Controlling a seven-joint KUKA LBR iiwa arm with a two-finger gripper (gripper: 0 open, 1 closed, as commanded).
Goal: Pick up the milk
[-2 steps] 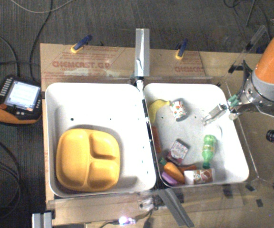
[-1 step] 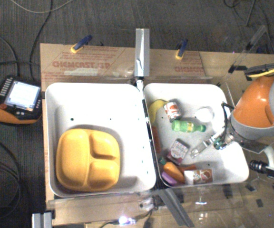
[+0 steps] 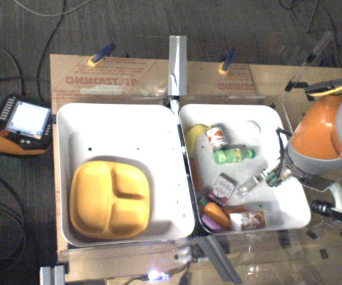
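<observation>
The milk carton [image 3: 223, 187] lies flat mid-bin in the right bin [image 3: 290, 218], just beside the gripper [image 3: 246, 186], whose fingers stand slightly apart, holding nothing. Likely light, stiff cardboard; pinching across its narrow sides looks best.

two white bins [image 3: 64, 159], one yellow tray [image 3: 110, 199].

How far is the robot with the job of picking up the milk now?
Nothing looks done yet: the milk lies in the right bin, near its front. In hand: the claw is low in that bin, just right of the milk, with nothing visibly between its fingers. Left: close on the milk and lift it out.
</observation>
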